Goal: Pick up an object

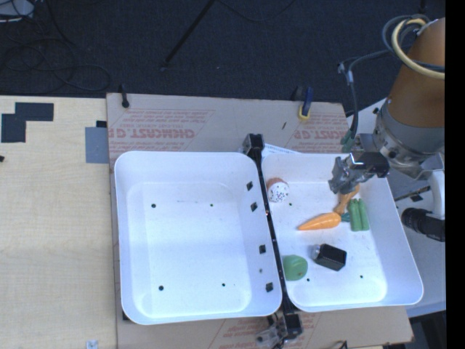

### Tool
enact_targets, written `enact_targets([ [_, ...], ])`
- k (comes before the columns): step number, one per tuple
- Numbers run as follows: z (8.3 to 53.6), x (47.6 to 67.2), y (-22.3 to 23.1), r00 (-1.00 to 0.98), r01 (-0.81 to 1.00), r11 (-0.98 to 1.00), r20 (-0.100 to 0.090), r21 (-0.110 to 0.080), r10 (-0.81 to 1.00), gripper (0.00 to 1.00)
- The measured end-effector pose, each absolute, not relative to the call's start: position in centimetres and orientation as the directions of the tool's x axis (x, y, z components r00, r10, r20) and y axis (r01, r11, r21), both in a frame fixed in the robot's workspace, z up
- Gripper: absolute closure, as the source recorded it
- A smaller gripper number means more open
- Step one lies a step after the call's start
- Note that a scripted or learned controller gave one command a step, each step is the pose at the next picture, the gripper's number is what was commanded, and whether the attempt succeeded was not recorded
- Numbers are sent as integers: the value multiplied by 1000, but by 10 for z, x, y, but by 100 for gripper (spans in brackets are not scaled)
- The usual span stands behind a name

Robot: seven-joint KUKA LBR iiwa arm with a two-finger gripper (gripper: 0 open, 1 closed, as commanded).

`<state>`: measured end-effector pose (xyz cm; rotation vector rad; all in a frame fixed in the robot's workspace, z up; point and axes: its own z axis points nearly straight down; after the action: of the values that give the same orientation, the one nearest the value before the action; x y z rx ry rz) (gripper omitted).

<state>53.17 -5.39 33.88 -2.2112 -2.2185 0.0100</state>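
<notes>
The gripper point(347, 182) hangs over the far right part of the right bin point(396, 286), just above an orange stick point(347, 198) and a green block point(357, 215) that lie near the bin's right wall; whether its jaws are open or closed I cannot tell, and nothing shows between them. A carrot point(320, 222) lies mid-bin just left of the block, a speckled ball point(277, 190) near the far left corner, a green ball point(295, 267) by the left wall toward the near edge, and a black box point(330, 257) just right of it
</notes>
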Motion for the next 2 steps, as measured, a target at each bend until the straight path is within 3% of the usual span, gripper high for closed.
enact_targets([
  [1, 300, 473, -73, 3, 1000, -3, 1, -11, 1000, 100],
  [2, 418, 511, 4, -10, 1000, 10, 2, 12, 1000, 100],
])
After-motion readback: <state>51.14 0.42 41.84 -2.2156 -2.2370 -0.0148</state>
